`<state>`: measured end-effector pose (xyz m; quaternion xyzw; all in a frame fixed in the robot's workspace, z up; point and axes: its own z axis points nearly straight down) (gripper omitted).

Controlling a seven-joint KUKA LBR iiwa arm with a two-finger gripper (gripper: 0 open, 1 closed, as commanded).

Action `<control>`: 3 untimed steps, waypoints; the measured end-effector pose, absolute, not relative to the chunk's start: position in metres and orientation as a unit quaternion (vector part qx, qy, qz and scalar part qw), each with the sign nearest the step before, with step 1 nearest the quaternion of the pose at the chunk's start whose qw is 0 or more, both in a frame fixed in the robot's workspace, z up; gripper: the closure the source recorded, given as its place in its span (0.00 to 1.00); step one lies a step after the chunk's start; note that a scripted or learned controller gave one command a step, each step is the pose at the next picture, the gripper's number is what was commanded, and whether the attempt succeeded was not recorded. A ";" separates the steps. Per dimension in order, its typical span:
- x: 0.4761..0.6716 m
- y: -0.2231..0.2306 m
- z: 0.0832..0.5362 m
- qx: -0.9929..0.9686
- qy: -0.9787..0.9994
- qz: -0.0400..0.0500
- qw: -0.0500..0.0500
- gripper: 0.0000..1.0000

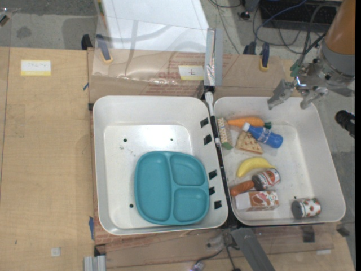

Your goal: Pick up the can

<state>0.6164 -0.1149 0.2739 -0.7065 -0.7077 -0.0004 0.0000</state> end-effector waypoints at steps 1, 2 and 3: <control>0.530 -0.136 0.222 -0.743 -0.670 0.000 0.000 0.00; 0.478 -0.123 0.118 -0.712 -0.702 -0.008 -0.007 0.00; 0.481 -0.129 0.132 -0.715 -0.699 -0.009 -0.015 1.00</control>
